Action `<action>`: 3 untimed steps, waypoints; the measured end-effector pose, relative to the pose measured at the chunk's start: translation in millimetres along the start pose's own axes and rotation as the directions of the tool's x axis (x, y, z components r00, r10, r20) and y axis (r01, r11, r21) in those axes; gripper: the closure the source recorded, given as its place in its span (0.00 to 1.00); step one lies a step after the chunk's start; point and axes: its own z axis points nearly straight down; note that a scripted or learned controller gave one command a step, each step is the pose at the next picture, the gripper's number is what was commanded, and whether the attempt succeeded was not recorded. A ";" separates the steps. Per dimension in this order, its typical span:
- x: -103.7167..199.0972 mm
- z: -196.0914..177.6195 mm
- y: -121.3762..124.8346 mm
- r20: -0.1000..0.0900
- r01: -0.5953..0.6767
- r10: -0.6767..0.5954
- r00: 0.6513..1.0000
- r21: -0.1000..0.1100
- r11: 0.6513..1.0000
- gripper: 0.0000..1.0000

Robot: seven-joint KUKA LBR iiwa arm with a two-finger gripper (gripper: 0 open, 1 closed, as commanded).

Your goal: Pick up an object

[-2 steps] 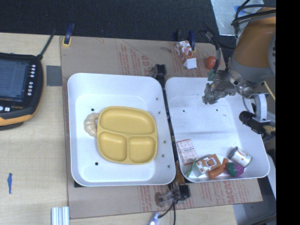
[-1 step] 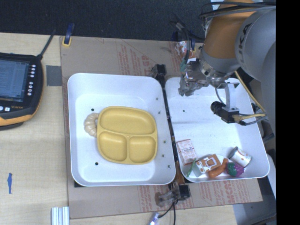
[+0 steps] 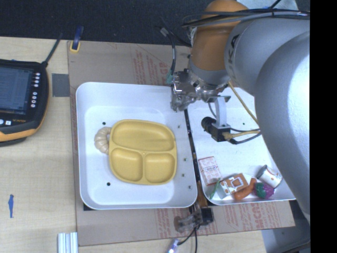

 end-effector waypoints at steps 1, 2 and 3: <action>-93.8 -0.1 -5.8 0.000 -0.005 0.005 1.000 -0.001 1.000 1.00; 0.0 -0.4 28.4 -0.001 -0.001 0.001 1.000 -0.002 1.000 1.00; 82.9 35.8 28.6 0.000 0.000 0.000 1.000 0.000 1.000 1.00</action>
